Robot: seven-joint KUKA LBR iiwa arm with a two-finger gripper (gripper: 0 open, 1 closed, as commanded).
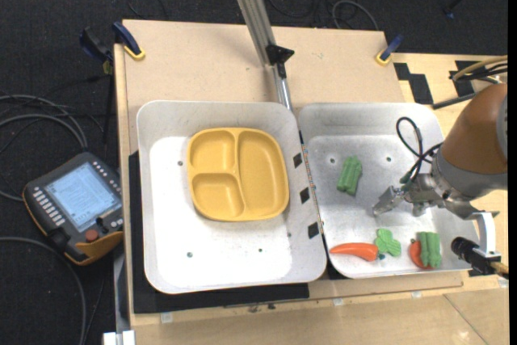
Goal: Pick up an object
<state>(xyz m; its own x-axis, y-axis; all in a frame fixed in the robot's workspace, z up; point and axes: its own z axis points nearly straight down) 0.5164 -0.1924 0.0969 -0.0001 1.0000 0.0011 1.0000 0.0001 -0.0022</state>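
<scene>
Arm over the right bin, toys yet to be picked

A green block (pixel 349 174) lies alone mid-bin, probably light, stiff plastic, best pinched across its narrow sides; a carrot (pixel 355 251), a leafy green piece (pixel 388 242) and a red-and-green toy (pixel 426 249) crowd the near wall. The jaws (pixel 386 202) hover between block and carrot, gripping nothing; spread or pressed together, it cannot be told. The right bin (pixel 367 121) looks smooth and slippery. A yellow tray (pixel 239 174) sits in the left bin (pixel 161 174) on the tabletop (pixel 202 65); a pendant (pixel 77 204) and cables rest on dark floor.
</scene>
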